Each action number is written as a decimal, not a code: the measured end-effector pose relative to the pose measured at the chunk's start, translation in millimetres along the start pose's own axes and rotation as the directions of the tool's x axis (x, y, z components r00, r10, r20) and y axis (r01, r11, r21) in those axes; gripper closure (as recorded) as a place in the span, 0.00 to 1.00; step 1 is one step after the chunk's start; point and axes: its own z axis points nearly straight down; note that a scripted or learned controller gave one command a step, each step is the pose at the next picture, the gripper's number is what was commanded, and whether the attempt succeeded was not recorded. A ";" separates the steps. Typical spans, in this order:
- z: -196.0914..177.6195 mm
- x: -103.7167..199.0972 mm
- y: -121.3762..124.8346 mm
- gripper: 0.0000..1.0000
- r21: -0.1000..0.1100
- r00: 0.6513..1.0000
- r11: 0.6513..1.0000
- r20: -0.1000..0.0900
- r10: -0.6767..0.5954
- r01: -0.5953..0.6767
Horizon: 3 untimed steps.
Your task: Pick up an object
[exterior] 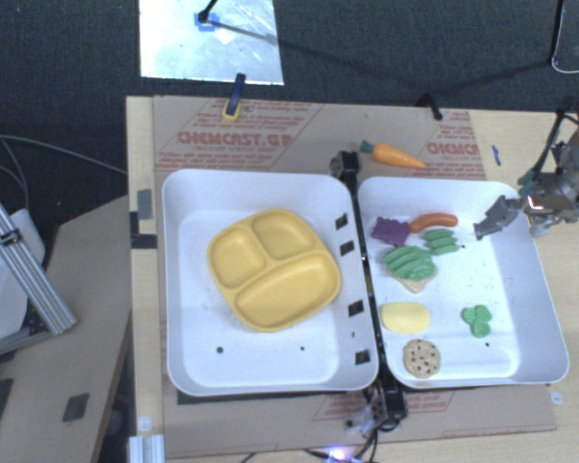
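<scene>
Tool [490, 222] is hanging over the upper right corner of the right bin [540, 287], coming in from the right, and I honestly can't tell what state it's in from this angle; nothing visible in it. Closest pick looks like the orange sausage [432, 222], lying just to the tool's left, long axis running roughly left-right, so basically pointing at the tool. Green bean pods [442, 243] sit touching it just below. Broccoli [477, 320] is well apart, nearer the bin's front.

Plate [273, 280] in left bin [188, 355]; cookie [422, 358] in right bin [531, 307].
</scene>
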 end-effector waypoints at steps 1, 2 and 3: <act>-11.3 0.0 1.1 1.00 -0.004 1.000 1.000 0.001 -0.003 0.003; -66.1 17.6 -69.1 1.00 -0.004 1.000 1.000 0.000 0.000 0.000; 5.4 103.6 -66.8 1.00 0.006 1.000 1.000 -0.005 -0.010 0.010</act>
